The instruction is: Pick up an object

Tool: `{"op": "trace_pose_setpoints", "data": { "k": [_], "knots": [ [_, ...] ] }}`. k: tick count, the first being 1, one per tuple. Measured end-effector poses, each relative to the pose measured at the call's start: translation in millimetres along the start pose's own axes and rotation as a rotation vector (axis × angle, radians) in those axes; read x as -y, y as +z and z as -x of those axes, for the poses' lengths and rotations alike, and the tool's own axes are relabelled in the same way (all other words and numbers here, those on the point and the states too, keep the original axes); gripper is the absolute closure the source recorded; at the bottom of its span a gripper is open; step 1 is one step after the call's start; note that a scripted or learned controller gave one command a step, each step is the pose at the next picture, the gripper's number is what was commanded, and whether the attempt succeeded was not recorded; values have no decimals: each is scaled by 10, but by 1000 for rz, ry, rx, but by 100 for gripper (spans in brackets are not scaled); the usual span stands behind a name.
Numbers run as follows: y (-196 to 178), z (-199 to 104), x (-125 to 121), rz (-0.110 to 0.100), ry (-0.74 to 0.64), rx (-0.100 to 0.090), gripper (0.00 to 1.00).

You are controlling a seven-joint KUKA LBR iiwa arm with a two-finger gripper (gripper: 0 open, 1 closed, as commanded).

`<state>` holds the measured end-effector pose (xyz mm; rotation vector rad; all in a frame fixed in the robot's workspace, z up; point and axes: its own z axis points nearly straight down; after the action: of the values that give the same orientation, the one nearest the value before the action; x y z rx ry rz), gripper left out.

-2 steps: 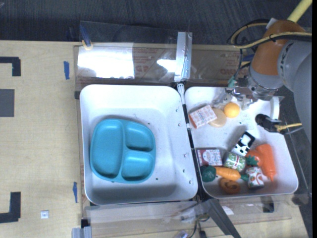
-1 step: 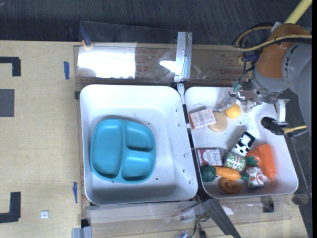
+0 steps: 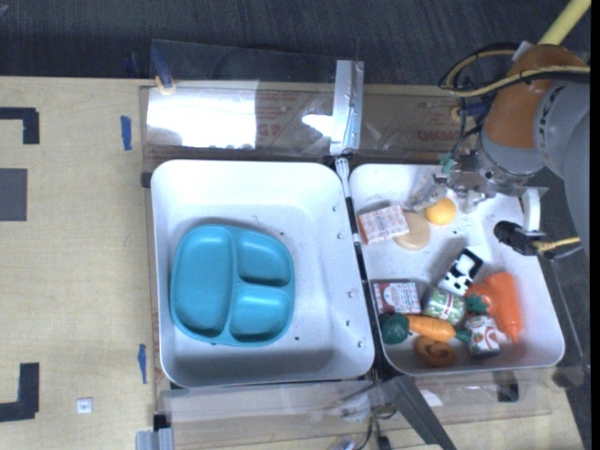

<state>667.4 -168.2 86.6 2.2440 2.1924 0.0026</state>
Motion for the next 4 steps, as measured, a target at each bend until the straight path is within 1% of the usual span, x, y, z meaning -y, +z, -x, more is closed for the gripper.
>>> {"op": "trace_pose_setpoints", "data": {
  "k": [1,2,3,4],
  "knots": [
    [8,-179,223,-5,38,-2,0],
    [-444,208,-2,3,-121,2,0],
    [3,5,148,-2,-331,-2,0],
    [4,8,149,-2,-331,-2,0]
  ]
}}
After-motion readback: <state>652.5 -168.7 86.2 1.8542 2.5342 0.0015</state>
